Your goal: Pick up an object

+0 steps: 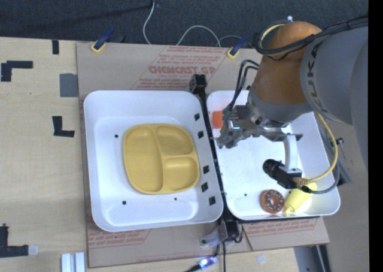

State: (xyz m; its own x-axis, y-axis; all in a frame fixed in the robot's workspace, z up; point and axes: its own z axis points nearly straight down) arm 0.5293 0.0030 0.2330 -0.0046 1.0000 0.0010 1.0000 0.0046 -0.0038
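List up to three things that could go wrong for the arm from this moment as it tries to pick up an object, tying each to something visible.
1. The gripper sits low near the divider between the bins, so a descent here might strike that edge.
2. The donut-like piece and the yellow object lie touching in the right bin's near corner; a grasp there could catch both or push one away.
3. The yellow divided plate lies flat, offering the fingers little to pinch.
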